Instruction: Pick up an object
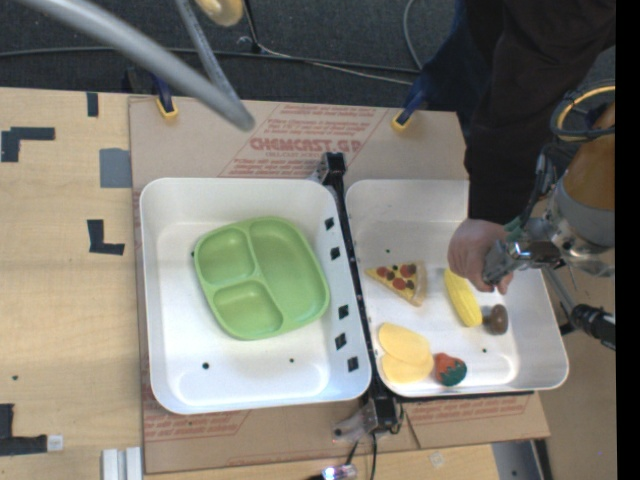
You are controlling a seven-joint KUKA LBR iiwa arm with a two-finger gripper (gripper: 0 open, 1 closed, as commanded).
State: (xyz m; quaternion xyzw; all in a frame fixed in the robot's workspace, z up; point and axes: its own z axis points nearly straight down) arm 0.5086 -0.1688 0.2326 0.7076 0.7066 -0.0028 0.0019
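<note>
- What is at the bottom of the picture, closest to us?
- The front rim of the right bin (480, 386). Just inside it lies a small red and green toy (450, 369). It touches two flat yellow slices (403, 353) on its left.

- And a bit further in?
- A little brown lump (495, 319) in the right part of that bin. Just beside it, on the left, lies a long yellow toy (461, 297), tilted. Left of that, and apart from it, is a toy pizza slice (399, 280).

- Where is the gripper?
- The gripper (499, 268) comes in from the right of the frame, over the right bin. Its tip is just above and right of the long yellow toy, and right above the brown lump in the picture. I see no toy in it. I cannot tell if it is spread or clenched.

- What is that tan round thing next to it?
- The tan shape (472, 250) sits just left of the gripper, below something dark. I cannot tell what it is.

- And the other bin?
- The left bin (160, 268) holds a green plate (260, 278) with three parts.

- What is furthest away?
- Both bins sit on brown cardboard (300, 133) on the desk (60, 298). A blurry grey bar (120, 28) crosses the upper left of the frame.
</note>
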